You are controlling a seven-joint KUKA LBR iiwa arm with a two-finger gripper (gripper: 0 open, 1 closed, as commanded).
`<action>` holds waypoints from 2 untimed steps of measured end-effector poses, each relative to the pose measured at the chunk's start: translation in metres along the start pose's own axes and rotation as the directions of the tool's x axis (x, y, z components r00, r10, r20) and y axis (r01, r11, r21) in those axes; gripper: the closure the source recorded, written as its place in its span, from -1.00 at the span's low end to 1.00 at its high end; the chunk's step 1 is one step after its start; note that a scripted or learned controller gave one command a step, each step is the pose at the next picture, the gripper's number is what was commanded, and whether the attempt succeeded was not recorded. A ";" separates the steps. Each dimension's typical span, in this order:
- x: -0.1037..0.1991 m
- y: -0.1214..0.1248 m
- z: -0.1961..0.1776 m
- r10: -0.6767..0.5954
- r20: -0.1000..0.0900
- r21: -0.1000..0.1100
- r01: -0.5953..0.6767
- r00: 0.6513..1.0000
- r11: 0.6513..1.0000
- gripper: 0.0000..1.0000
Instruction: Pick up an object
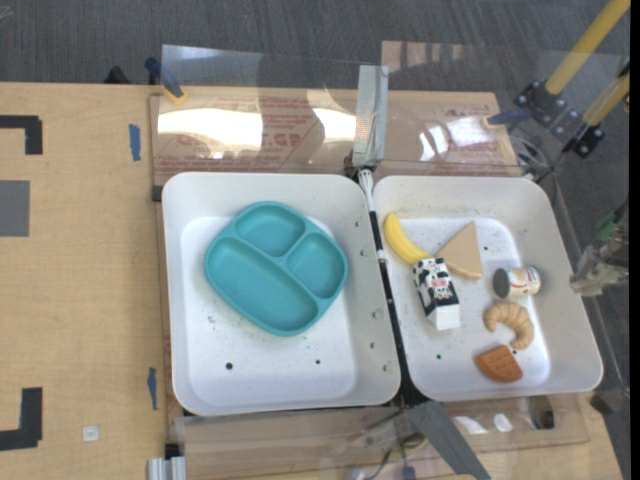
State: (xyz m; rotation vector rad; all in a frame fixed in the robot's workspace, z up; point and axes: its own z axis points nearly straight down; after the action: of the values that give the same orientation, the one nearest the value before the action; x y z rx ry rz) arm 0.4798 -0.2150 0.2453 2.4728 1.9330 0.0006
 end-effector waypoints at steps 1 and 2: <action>-0.003 0.001 -0.061 0.223 0.000 0.001 -0.223 0.975 0.975 1.00; 0.026 -0.008 0.045 0.022 -0.002 0.010 -0.022 1.000 1.000 1.00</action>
State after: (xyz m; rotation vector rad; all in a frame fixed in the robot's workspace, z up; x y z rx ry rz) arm 0.4786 -0.1877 0.2007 2.5010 1.9111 -0.0059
